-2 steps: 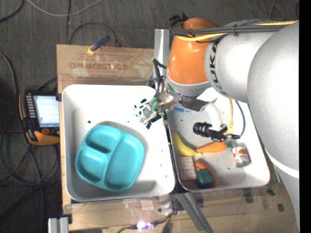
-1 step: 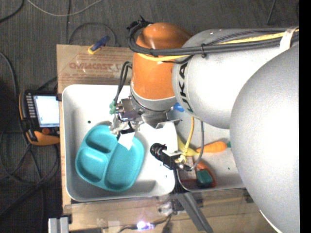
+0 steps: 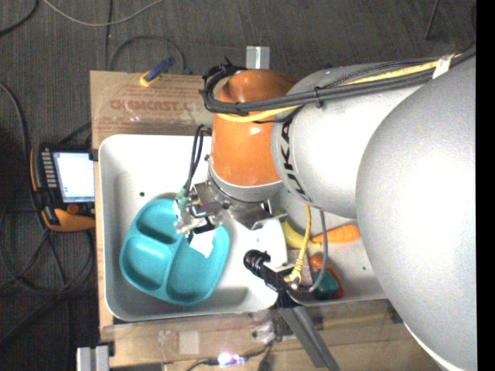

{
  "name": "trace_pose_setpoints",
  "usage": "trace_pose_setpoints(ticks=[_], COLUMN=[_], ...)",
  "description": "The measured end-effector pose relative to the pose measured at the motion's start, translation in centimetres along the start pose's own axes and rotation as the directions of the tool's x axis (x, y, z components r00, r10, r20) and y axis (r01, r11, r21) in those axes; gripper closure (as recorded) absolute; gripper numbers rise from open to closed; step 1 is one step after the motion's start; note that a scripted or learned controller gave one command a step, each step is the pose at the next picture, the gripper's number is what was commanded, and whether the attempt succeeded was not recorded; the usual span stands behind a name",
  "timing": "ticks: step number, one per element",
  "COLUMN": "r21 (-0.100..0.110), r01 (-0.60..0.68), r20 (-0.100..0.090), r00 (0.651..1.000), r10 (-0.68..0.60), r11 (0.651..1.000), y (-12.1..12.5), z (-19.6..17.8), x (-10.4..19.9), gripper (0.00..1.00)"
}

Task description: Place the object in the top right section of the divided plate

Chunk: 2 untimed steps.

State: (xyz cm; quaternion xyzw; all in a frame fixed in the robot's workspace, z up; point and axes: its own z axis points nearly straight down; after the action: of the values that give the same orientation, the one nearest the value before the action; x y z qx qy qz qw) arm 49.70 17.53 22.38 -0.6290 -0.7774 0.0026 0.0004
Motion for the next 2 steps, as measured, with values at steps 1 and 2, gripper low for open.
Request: trace_pose_setpoints(ticks=[1,2], r21=[0.001,0.0], r01=[-0.063,-0.045], r20=[-0.002,0.0], r00=[0.998,0.999], r10=[0.063,0.045], r11=[0.998,0.999], y=[-0.7,-2.3], z=[0.6,-0.3], x=[3.4,-4.4], gripper=[1.0,1.0])
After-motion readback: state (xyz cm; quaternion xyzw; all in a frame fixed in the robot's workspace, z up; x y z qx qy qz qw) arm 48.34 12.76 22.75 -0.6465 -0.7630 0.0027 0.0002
